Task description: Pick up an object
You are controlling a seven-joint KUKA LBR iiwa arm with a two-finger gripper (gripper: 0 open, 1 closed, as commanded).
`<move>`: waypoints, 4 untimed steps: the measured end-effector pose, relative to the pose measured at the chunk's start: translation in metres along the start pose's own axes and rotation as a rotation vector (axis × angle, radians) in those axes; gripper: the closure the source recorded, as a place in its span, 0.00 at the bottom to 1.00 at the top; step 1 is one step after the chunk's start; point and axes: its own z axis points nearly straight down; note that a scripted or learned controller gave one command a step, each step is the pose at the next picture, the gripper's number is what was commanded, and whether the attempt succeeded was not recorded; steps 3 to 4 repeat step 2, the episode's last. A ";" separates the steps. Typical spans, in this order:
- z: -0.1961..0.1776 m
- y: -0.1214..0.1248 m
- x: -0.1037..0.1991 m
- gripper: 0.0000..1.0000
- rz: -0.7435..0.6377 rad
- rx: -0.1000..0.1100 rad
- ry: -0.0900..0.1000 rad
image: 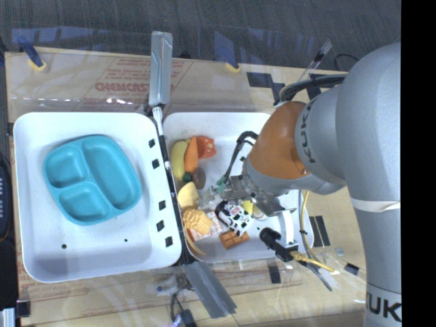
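I am the grey arm (354,142) with the orange band (279,142), reaching in from the right and bending down over the right of 2 shallow white bins on the table (88,73). My jaws (235,206) are hanging low inside the right bin (225,125), among a cluster of small toy foods, and whether they are closing on anything I cannot tell, because my wrist is covering them from above.

Just below my jaws, a black-and-white spotted toy (237,216) is lying, touching or nearly touching them. To the left of my jaws, a yellow corn-like piece (196,220) and a pale yellow lump (187,195) are sitting against the bin's left wall. Further up and to the left, a yellow banana (178,159), an orange carrot (191,155) and a red piece (204,146) are lying close together.

Well to the left of my jaws, the left bin (34,251) is holding a blue divided plate (92,178) with 3 compartments.
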 end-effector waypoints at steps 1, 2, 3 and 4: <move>-0.009 0.001 0.000 1.00 -0.006 0.002 -0.001; -0.133 0.017 0.075 1.00 -0.047 -0.009 -0.001; -0.133 0.017 0.075 1.00 -0.047 -0.009 -0.001; -0.133 0.017 0.075 1.00 -0.047 -0.009 -0.001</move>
